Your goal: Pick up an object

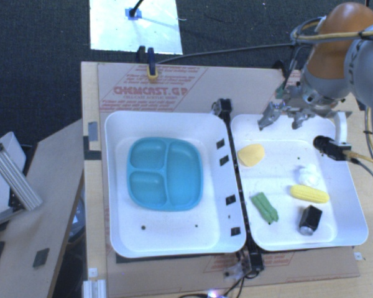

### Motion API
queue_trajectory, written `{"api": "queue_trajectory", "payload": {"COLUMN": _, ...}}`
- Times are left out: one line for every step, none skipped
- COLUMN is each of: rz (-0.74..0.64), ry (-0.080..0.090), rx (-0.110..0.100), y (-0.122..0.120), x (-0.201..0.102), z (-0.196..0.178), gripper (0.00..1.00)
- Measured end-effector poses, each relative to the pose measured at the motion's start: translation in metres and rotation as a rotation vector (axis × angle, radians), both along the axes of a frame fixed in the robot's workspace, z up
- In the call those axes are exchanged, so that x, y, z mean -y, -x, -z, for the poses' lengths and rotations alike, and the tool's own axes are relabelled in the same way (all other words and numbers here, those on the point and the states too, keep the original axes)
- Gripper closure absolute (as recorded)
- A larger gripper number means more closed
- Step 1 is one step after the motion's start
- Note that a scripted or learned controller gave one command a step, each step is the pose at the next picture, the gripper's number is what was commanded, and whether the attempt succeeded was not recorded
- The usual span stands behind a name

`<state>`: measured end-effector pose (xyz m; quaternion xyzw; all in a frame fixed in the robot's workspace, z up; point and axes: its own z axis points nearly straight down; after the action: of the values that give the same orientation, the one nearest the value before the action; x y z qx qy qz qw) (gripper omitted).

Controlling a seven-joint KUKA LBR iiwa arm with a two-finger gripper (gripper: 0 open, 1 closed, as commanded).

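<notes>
My gripper [280, 121] hangs over the far edge of the right bin [351, 219], its two fingers spread apart and open with nothing between them. Below it in that bin lie a pale yellow rounded piece [251, 154], a small white lump [309, 175], a yellow corn cob [309, 194], a green pod [264, 207] and a short black cylinder [309, 220]. The yellow piece is the closest, just in front and to the left of the fingers.
The left bin [121, 228] holds a blue divided plate [165, 172]. A black clipped divider [230, 179] runs between the two bins. A blue and yellow clamp [151, 64] stands at the bench's far edge.
</notes>
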<state>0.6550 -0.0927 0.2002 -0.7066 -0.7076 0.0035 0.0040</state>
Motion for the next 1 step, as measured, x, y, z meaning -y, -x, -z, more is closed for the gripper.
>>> {"api": "queue_trajectory", "payload": {"rz": -0.002, "ry": 0.001, "rx": 0.012, "y": -0.0028, "x": -0.0003, "z": -0.0073, "gripper": 0.00}}
